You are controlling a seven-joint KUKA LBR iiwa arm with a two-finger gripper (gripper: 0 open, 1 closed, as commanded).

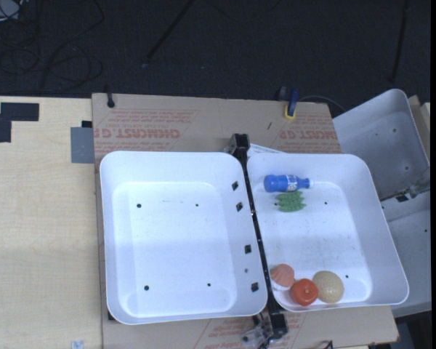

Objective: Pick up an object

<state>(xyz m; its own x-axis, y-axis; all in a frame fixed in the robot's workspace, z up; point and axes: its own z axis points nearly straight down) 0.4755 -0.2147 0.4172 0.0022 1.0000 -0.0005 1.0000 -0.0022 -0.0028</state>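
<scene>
The right bin (363, 217) holds 5 things: a blue bottle (285, 183) lying at its far side, a green toy (291, 202) just near of it, and a pink shell (282, 275), red ball (304, 291) and tan ball (328, 286) clustered in the near corner. The left bin (116, 238) sits beside it on the tabletop (36, 217).

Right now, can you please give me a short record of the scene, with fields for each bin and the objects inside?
bins: two white bins side by side on a cardboard sheet
left bin: no objects visible inside
right bin: five objects
far end of right bin: blue bottle lying on its side; green item just in front of it
near end of right bin: pink shell-like item, red-orange round item, tan ball, grouped close together
task status: nothing lifted yet
</scene>
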